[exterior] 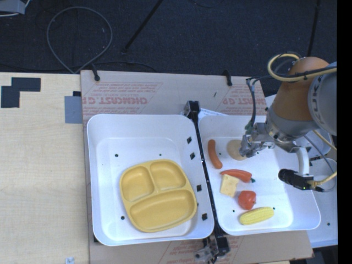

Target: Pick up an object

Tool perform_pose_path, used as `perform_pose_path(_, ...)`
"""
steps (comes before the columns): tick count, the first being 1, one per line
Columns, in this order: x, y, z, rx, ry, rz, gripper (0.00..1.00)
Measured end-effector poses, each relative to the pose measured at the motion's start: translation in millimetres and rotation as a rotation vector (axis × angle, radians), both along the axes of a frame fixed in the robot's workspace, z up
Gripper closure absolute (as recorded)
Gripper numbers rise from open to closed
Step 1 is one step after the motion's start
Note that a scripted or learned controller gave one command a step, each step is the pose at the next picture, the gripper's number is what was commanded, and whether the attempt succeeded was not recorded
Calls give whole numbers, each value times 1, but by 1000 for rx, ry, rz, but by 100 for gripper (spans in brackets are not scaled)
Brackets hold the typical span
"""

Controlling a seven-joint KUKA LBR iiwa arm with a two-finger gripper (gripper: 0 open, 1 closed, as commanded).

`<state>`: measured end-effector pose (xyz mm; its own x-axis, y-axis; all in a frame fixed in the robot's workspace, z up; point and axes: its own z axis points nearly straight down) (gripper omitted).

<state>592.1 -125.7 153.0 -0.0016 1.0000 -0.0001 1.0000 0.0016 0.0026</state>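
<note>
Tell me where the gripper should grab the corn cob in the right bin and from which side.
Probably from above, at the middle of the corn cob. It lies flat and long, slanting slightly up to the right, with bare right bin floor on both long sides, so the fingers should close across its narrow width. The tomato sits close above its left end.

Fixed above the bench, looking down at a slant on both white bins (102, 133), with arm (300, 100) entering from right.
</note>
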Motion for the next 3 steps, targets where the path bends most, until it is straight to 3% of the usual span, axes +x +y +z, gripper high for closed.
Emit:
perform_pose_path(2, 9, 0, 117, 0, -1, 1, 100)
perform_pose_path(3, -11, 51, 119, 2, 6, 3, 100)
